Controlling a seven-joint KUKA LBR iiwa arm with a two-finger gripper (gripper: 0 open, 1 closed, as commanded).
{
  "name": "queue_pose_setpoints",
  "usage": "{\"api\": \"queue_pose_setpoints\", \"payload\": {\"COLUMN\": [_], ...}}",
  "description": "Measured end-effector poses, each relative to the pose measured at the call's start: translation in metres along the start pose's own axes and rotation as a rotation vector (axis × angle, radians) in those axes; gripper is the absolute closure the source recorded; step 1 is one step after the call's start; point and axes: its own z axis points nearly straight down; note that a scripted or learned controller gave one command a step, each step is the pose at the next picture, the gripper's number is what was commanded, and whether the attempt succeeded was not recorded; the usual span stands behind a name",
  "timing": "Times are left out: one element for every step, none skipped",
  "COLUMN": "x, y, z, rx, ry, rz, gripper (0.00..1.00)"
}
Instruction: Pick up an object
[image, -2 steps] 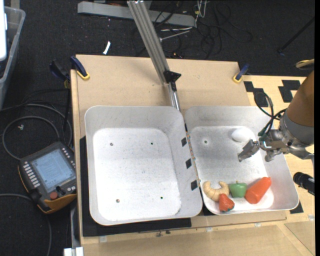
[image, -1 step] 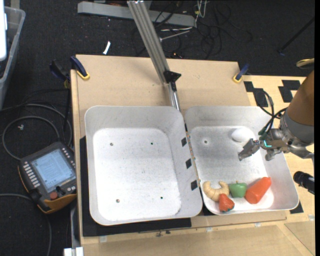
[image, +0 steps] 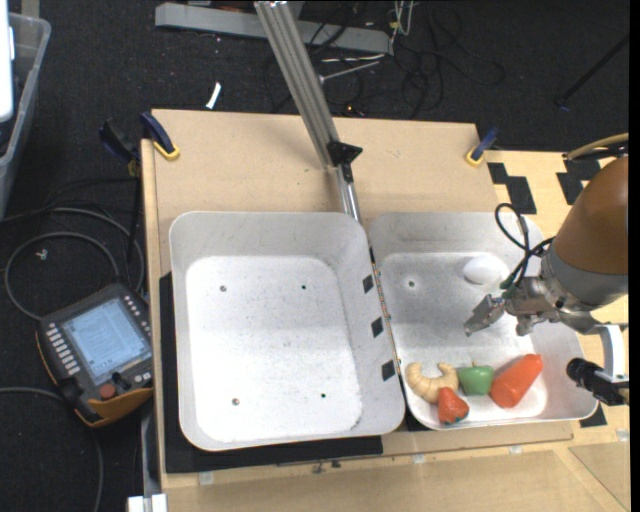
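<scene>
In the right bin (image: 420, 250), seen from the fixed overhead camera, the gripper (image: 490, 313) hangs over the middle of the floor, its dark fingers pointing left and down; whether they are spread or closed I cannot tell, and nothing shows between them. The things to pick from lie in two spots: a white egg (image: 483, 269) just behind the gripper, and a cluster along the near wall, made up of a pale curled piece (image: 430, 379), a green one (image: 477, 379), a small red one (image: 452, 404) and a carrot (image: 516, 381). All look like light toy food, probably smooth hard plastic (so likely slippery under metal fingers). The egg is round and would tend to squirt out unless caught across its widest part. The carrot looks the easiest take, gripped across its thick middle, though the green piece touches it. The left bin (image: 190, 240) lies just beside, across the shared wall.
</scene>
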Motion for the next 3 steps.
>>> {"api": "queue_pose_setpoints", "payload": {"x": [0.001, 0.000, 0.007], "y": [-0.001, 0.000, 0.002], "z": [0.054, 0.041, -0.004], "rx": [0.000, -0.004, -0.010], "ry": [0.001, 0.000, -0.002], "rz": [0.000, 0.000, -0.005], "gripper": [0.00, 1.00, 1.00]}}
